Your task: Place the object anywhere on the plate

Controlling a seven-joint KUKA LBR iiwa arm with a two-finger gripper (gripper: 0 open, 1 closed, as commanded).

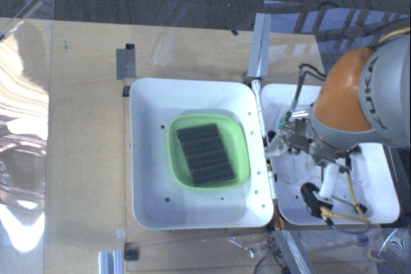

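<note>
Wood bench (77, 157) w/ two white bins (144, 157) side by side (touching); glare at left.

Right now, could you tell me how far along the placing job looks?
Done, it seems: a dark ridged block lies flat on the green plate in the left bin. In hand: nothing I can confirm; the arm hangs over the right bin, its wrist hiding the gripper. Left: likely just pulling the arm clear.
</note>
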